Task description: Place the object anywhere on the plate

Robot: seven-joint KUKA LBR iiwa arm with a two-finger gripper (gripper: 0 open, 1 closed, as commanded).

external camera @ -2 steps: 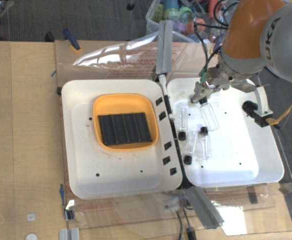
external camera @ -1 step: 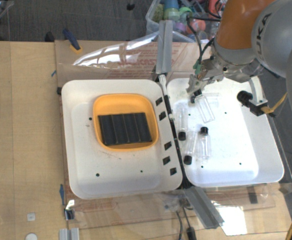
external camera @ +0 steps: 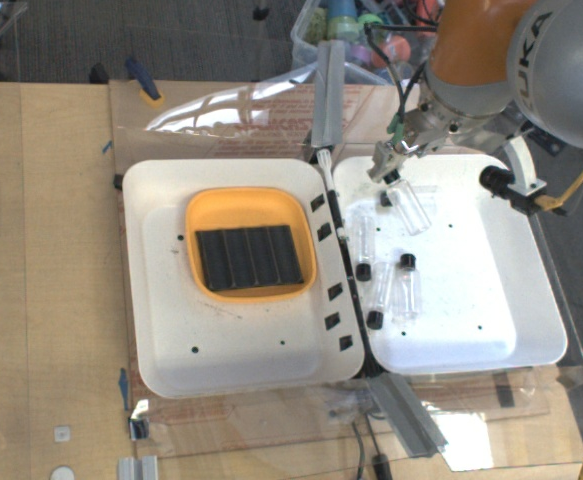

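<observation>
Clear vials (external camera: 403,286) with black caps, loose in right bin (external camera: 491,328).

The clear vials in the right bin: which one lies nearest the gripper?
The uppermost vial, just below the gripper near the right bin's top edge. The other vials lie lower, toward the bin's middle and the divider.

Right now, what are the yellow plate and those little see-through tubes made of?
The yellow plate looks like plastic: one even colour, soft rounded rim, dull sheen. The dark ridged block on it seems matte, maybe rubber or plastic. The tubes look like clear plastic or glass with black caps; the white bin shows through them.
</observation>
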